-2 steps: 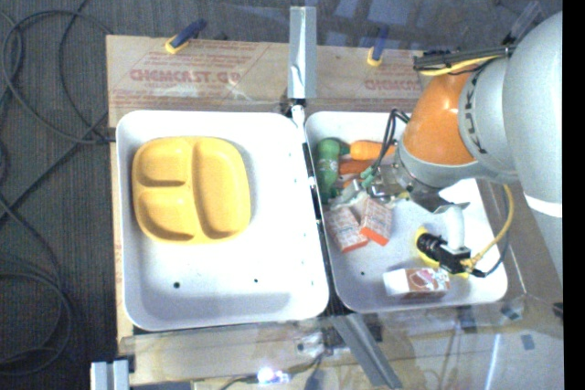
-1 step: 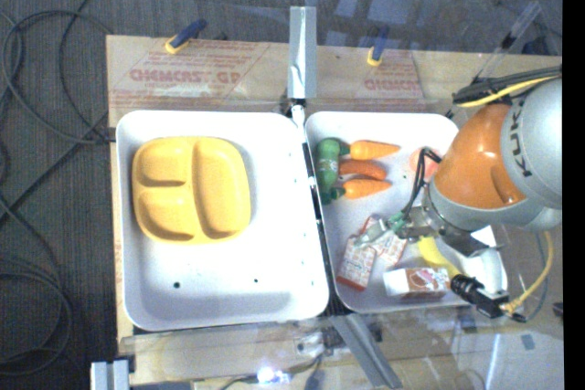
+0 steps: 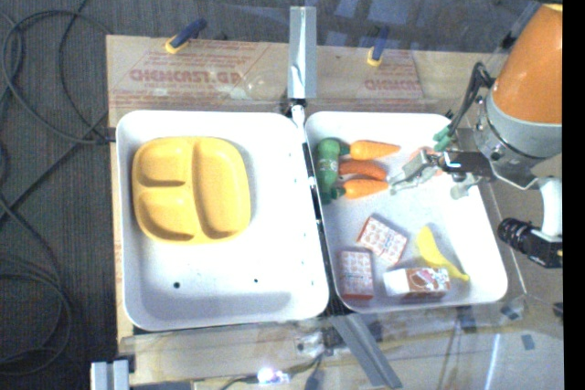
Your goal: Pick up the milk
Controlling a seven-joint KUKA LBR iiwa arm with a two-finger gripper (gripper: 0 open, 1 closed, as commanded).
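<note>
- The gripper [image 3: 411,173] hangs over the upper middle of the right bin [image 3: 484,224]; its two fingers [image 3: 402,180] point toward the carrots and stand slightly apart, with nothing between them.
- The fingertips sit just beside the right ends of the carrots [image 3: 366,169], a bunch of three orange roots with green tops lying across the bin's upper left part.
- The milk [image 3: 418,281], a small carton lying on its side with a white end and a red-brown printed face, rests near the bin's front wall, well apart from the fingers and on the side of the gripper away from the bin's back wall.
- A yellow banana [image 3: 437,253] lies between the gripper and the milk, touching or nearly touching the carton's upper right edge.
- A red-and-white box [image 3: 382,239] lies tilted between the gripper and the front wall, near the milk on the carrot side.
- A second red packet [image 3: 356,274] lies just beside the milk, on the side toward the left bin.
- The arm [image 3: 535,87], orange above grey, reaches in over the right bin's right rim.
- The left bin [image 3: 274,288] adjoins the right bin and holds a yellow divided tray [image 3: 192,187] in its upper left part.
</note>
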